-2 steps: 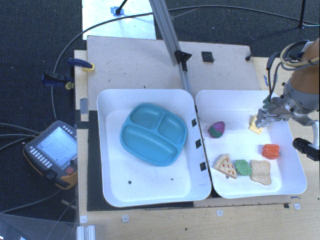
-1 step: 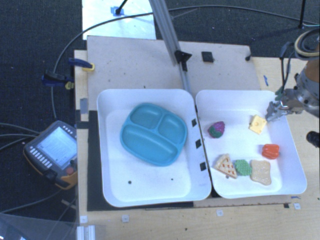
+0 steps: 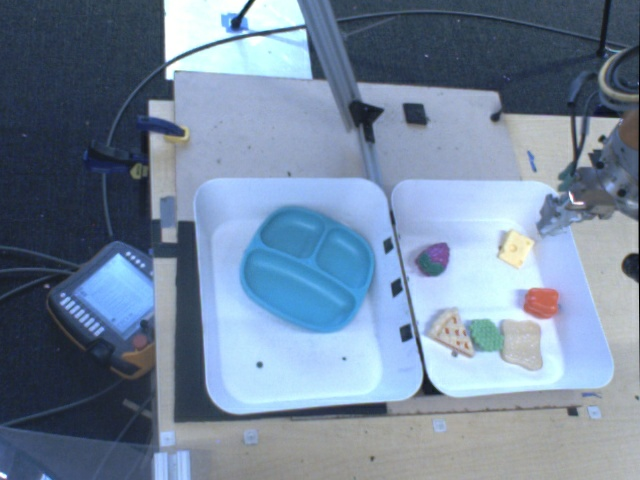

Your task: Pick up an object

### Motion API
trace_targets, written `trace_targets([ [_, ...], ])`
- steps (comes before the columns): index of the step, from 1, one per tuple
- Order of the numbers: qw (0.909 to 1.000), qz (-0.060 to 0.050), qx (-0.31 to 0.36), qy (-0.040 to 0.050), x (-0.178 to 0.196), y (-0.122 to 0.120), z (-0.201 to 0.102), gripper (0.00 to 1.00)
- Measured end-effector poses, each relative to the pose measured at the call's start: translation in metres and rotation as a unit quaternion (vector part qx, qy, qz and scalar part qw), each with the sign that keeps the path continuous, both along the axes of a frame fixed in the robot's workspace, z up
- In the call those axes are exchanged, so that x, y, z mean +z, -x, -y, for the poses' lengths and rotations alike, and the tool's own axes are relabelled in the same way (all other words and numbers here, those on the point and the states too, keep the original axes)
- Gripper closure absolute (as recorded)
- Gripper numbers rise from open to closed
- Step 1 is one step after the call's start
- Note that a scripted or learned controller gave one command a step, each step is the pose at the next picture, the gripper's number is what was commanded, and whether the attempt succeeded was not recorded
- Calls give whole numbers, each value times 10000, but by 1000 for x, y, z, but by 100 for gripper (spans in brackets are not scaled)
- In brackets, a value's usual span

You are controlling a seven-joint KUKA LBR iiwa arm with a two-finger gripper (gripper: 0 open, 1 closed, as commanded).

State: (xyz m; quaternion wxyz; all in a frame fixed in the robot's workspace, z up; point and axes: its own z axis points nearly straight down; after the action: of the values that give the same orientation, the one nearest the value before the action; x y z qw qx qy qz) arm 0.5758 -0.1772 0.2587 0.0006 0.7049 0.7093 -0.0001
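Note:
In the right bin (image 3: 470, 200) lie several toy foods: a purple grape bunch (image 3: 433, 259), a yellow cheese wedge (image 3: 516, 249), a red pepper (image 3: 541, 303), a pizza slice (image 3: 451, 333), a green broccoli piece (image 3: 487, 334) and a slice of toast (image 3: 521, 344). My gripper (image 3: 556, 215) hangs over the right bin's far right rim, just up and right of the cheese wedge. Nothing shows between its fingers.
The left bin (image 3: 225, 368) holds a blue divided plate (image 3: 307, 267). A metal pole (image 3: 335, 63) slants across the back board. A teach pendant (image 3: 105, 308) and cables lie on the floor to the left. Clamps (image 3: 150, 143) grip the board's left edge.

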Motion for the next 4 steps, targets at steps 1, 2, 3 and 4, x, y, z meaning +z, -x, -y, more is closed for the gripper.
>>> trace_targets([
  [1, 10000, -14, 26, -13, -16, -18, -54, 100],
  [2, 10000, -12, 28, -9, -22, -35, -101, 100],
  [3, 10000, -8, 27, -8, -28, -49, -147, 100],
  [4, 10000, -18, 28, -10, -42, -53, -204, 100],
])
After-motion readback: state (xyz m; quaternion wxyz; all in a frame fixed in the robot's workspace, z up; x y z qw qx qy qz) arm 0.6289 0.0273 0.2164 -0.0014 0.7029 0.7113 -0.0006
